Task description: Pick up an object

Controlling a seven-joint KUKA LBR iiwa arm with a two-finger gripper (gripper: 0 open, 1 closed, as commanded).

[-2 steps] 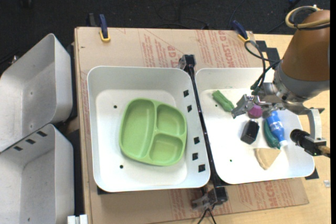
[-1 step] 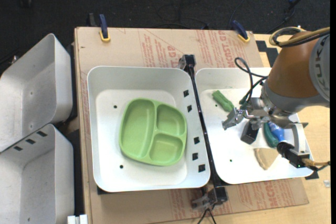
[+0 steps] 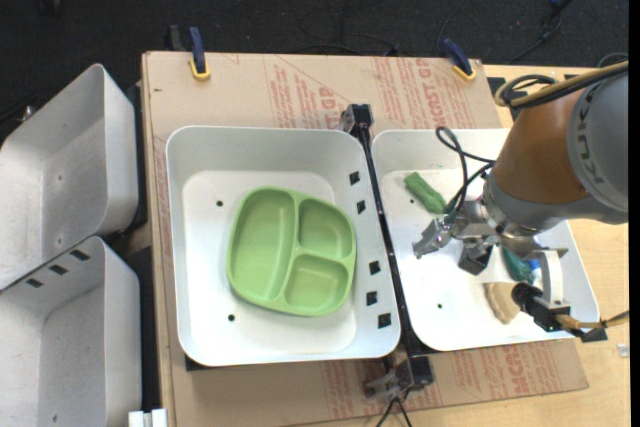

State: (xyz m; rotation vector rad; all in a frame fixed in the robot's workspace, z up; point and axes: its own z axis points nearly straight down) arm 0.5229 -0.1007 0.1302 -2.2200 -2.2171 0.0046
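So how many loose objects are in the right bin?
3 visible: a green piece near the bin's far left, a teal item under the arm, a tan wedge near the front. More may hide beneath the arm.

In the left bin (image 3: 190,215) a green tray (image 3: 292,252) fills the middle. The right bin's (image 3: 420,320) near-left floor lies open; the arm (image 3: 560,160) covers its right side.

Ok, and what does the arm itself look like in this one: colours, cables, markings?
The arm is bulky and rounded: a grey shell bearing part of dark lettering, then a broad orange band above the wrist. Thin black cables loop from the wrist area, with a yellow-and-black bundle behind it. The gripper is small, metallic grey with black parts.
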